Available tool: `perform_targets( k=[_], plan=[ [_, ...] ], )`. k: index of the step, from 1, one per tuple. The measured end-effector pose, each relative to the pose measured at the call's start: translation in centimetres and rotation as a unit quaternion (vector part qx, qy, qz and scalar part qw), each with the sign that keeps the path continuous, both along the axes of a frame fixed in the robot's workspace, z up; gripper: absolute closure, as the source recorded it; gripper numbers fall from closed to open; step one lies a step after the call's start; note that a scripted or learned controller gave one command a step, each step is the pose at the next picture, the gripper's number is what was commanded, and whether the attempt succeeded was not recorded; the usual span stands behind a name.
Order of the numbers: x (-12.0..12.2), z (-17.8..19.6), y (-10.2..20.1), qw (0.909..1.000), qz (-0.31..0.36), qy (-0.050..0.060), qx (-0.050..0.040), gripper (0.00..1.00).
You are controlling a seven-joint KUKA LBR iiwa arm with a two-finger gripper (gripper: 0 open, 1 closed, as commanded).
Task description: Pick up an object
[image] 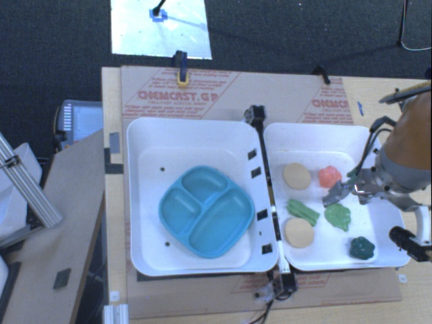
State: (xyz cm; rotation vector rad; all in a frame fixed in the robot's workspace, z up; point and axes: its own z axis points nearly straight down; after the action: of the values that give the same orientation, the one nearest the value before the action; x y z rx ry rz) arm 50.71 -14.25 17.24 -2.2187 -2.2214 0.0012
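My gripper (342, 191) reaches in from the right and hovers low over the right bin (317, 135). It is between a pink-orange piece (329, 176) and a light green leafy piece (338, 216), close to both. I see nothing held in it. Also in this bin are a tan round disc (297, 176) at the back left, a second tan disc (299, 232) at the front left, a green pod-like piece (302, 212) between them, and a dark green lump (362, 248) at the front right.
The left bin (196, 130) holds a blue divided plate (206, 210). A black divider with clips (263, 181) runs between the bins. The grey arm with its orange band (408, 140) covers the right bin's right edge. Cardboard (202, 90) lies under the bins.
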Motion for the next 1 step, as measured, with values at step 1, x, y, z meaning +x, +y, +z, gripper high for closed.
perform_targets(
  k=[1],
  plan=[
    [0.11,-6.1,-0.56,1.0,0.0,0.0,-0.0001,0.0]
  ],
)
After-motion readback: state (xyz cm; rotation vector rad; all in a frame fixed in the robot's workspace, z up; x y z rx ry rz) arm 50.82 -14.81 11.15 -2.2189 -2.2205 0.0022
